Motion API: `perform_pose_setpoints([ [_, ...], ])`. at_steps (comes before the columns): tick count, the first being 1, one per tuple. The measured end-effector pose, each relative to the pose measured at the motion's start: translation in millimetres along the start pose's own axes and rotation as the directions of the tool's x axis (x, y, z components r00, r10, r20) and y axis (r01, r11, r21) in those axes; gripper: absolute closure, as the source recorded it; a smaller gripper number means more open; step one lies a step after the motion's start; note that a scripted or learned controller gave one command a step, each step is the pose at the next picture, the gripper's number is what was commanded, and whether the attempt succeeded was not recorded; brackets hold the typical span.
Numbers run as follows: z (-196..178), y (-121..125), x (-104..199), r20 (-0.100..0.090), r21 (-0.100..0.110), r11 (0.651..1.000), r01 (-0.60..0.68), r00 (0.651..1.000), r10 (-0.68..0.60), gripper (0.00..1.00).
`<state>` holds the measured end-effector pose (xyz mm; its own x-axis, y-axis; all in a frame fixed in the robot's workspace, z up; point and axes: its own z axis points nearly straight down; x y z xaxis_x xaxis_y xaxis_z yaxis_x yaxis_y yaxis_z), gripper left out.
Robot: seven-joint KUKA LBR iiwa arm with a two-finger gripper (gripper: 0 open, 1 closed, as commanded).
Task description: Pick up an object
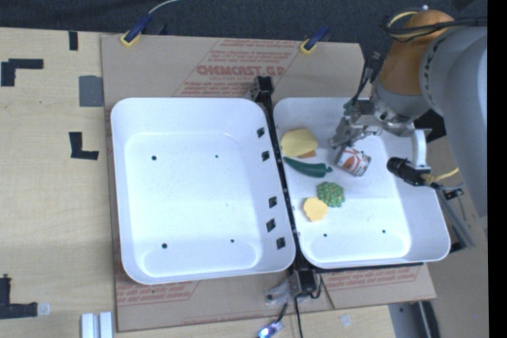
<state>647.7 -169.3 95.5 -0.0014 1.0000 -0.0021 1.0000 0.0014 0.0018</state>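
Note:
The right bin (396,245) holds several small items. A yellow rounded piece (299,142) lies near its left wall, with a dark green pepper-like piece (307,166) just below it. A green bumpy ball (330,193) touches a small yellow piece (315,209). A small red and white can (352,161) lies on its side further right. My gripper (346,140) hangs over the bin just above the can, close to its upper left end. I cannot see anything between its fingers.
The left bin (190,186) sits beside the right one, with a black clamp strip (273,170) along the shared wall. Both rest on a cardboard sheet (230,67). The grey arm (444,83) enters from the right.

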Motion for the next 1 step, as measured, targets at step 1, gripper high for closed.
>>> perform_pose_setpoints([
  [1, 9.7, -64.7, -11.2, -0.002, 0.001, 1.0, -0.004, 1.0, 0.004, 1.0],
])
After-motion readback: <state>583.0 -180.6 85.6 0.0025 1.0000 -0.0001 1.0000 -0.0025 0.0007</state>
